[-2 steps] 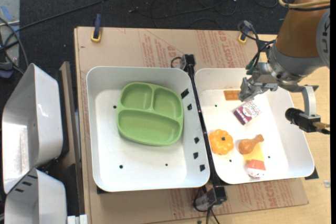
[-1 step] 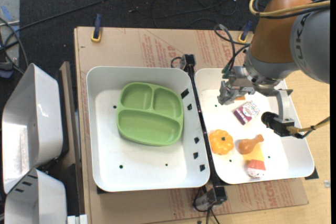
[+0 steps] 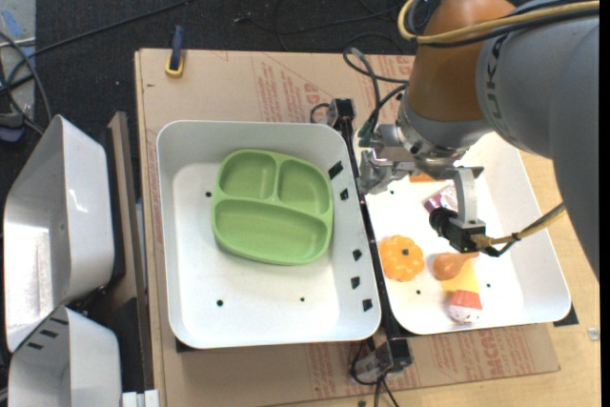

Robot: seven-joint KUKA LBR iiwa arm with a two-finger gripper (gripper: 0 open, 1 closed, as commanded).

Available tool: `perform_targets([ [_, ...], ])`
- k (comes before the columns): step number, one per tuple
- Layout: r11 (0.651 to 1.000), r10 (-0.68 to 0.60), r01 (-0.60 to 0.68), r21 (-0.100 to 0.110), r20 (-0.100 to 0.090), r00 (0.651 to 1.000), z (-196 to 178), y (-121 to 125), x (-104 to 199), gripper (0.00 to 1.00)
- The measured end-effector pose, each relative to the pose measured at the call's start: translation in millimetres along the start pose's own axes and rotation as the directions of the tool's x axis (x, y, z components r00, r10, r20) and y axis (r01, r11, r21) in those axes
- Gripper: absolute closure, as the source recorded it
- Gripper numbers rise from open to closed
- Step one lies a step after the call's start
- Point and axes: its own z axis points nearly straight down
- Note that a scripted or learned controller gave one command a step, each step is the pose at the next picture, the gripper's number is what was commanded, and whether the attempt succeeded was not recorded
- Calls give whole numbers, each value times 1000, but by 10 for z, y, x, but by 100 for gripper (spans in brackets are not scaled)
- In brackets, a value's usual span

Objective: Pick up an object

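Note:
The right white bin (image 3: 519, 248) holds a small orange pumpkin-shaped toy (image 3: 401, 258) near its left wall. Beside it lies an orange and yellow toy with a pink-and-white end (image 3: 459, 286). A pink and purple item (image 3: 440, 200) lies further back, partly hidden by the wrist. My gripper (image 3: 384, 165) hangs low over the back-left corner of this bin, close to the divider between the bins, behind the pumpkin. Nothing shows between its tips from this angle.
The left white bin (image 3: 186, 224) holds a green divided plate (image 3: 274, 205). Spare white bins (image 3: 57, 224) stand off the bench at the far left. A blue and yellow tool (image 3: 175, 50) lies on the cardboard at the back left. Cables run behind the bins.

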Motion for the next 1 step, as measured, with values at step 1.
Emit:
perform_targets([
  [1, 1000, -1, 1, -3, 0, 1000, -95, -20, 540, 100],
])
